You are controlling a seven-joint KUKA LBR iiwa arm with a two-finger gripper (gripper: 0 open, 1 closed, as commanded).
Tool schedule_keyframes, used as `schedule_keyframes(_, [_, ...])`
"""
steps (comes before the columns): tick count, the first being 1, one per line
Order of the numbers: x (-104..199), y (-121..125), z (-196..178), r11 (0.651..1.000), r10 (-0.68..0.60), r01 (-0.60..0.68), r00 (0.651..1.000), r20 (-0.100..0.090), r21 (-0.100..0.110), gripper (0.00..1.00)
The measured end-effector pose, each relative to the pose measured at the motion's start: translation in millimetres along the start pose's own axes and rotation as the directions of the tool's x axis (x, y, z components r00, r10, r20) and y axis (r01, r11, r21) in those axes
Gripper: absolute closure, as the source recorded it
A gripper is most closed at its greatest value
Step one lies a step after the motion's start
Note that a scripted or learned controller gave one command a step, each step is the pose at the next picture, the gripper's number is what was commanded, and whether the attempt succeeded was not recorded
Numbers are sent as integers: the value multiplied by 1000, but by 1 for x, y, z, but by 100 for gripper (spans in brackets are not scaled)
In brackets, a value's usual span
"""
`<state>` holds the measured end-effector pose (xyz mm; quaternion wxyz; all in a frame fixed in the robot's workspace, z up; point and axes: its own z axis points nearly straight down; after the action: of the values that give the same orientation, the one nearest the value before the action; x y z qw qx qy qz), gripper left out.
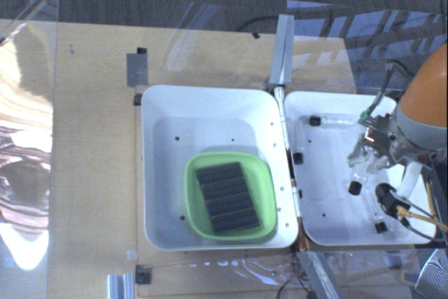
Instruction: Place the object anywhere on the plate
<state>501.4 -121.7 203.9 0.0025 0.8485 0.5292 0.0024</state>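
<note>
We log the dark ridged block (pixel 225 197) lying flat on the green plate (pixel 264 182): placement looks done. Gripper (pixel 369 150) hovers right of the plate; jaws' state unclear.

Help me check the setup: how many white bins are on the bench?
2. The left bin holds a green plate with a dark ridged block on it. The right bin sits beside it, under the arm.

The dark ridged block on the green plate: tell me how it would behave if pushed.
The dark ridged block lies flat and looks rectangular, so it would probably slide rather than roll or tip. Its ridges hint at some grip, though the material is unclear. The green plate has a raised rim that would likely stop it.
</note>
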Motion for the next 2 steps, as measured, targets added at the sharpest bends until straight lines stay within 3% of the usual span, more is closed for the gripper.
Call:
schedule_keyframes(1, [88,-52,19,998,-70,70,998,-2,3,100])
schedule_keyframes(2, [139,-83,20,980,-200,200,980,-2,5,100])
